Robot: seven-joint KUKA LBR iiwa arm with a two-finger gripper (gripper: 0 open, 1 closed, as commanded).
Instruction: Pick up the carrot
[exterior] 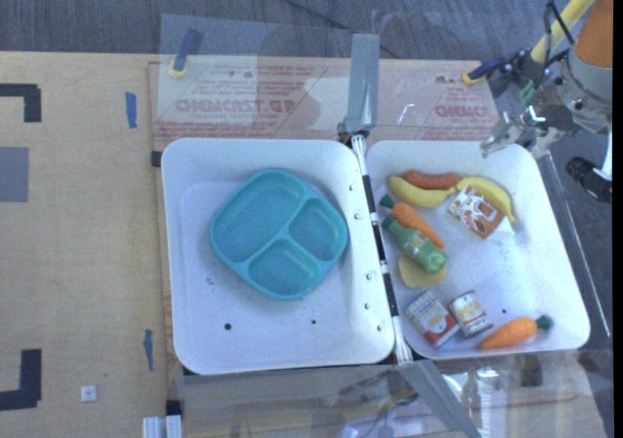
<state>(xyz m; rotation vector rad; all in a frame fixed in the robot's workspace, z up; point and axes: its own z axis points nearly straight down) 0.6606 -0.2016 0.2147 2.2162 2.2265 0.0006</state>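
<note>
Two white bins sit on a wooden bench. One carrot lies at 5 o'clock in the right bin, another near the bottle. Looks light, hard and smooth; grab its fat middle. Claw waits at 1 o'clock; can't tell its state.

Wooden bench bears two white bins side by side: left bin, right bin.
</note>
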